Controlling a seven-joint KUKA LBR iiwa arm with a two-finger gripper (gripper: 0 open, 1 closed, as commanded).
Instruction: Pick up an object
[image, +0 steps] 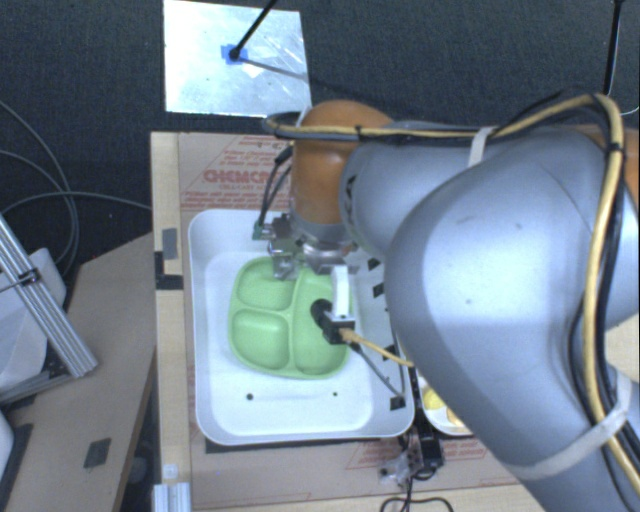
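Gripper (283, 252) at the end of the grey arm (500, 290), pointing down, low inside the white bin (212, 330); open or closed: cannot be told from this angle.

Directly under the gripper and spreading toward the viewer from it: green plate (265, 325), the task's thing, lying flat on the bin floor, divided into three compartments, its far rim right at the gripper's tip. Touching the gripper or just beneath it: cannot be told.

Straight above the gripper: orange band (322, 165) of the wrist.

To the view's right of the gripper: bulky grey body of the arm, covering most of the bench on that side.

Nearer the viewer than the gripper, past the plate's near rim: bare bin floor with two small dark marks (250, 397).

Farther toward the lower right, well apart from the gripper: yellow thing (437, 404), mostly hidden under the arm.

Beyond the gripper, under and behind the bin: brown cardboard (222, 170) with red print.

Farther still behind the gripper: shiny sheet (225, 65) on a dark ground, with a small blue piece (234, 53) on it.

Well to the view's left of the gripper: metal rail (45, 300) and thin black cables (45, 205).
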